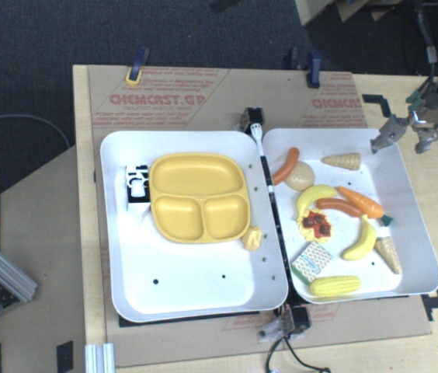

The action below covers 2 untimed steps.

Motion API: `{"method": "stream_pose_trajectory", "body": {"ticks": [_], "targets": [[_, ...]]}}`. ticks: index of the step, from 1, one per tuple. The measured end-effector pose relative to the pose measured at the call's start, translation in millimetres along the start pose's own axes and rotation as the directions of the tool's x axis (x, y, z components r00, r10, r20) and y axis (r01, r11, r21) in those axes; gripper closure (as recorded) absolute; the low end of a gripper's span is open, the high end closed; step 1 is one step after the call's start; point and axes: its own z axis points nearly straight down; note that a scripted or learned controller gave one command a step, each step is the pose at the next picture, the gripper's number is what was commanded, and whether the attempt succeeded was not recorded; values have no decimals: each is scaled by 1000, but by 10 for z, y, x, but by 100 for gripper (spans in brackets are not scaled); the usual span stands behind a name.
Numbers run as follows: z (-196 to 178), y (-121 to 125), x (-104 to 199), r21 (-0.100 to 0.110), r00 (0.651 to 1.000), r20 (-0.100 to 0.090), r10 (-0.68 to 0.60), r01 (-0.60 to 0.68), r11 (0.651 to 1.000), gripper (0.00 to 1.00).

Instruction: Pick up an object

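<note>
The pincer (402,132) hangs at the right bin's (417,208) far right corner, above the rim; whether it is open or closed I cannot tell, and nothing shows between its tips. The pickable things are crowded in that bin: a sausage (285,165), a cone (342,161), a carrot (361,202), a banana (361,242), a corn cob (335,286) and a small box (311,261). The cone lies nearest the pincer and apart from the heap, so it looks the easiest target. The left bin (126,270) holds a yellow tray (199,196), which is probably too broad to grasp.
</note>
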Motion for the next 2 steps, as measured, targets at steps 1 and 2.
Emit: {"method": "stream_pose_trajectory", "body": {"ticks": [1,2], "targets": [[-90,23,10,-14,1000,3,-4,4,1000,0],[345,57,-19,-9,1000,1,-4,4,1000,0]]}}
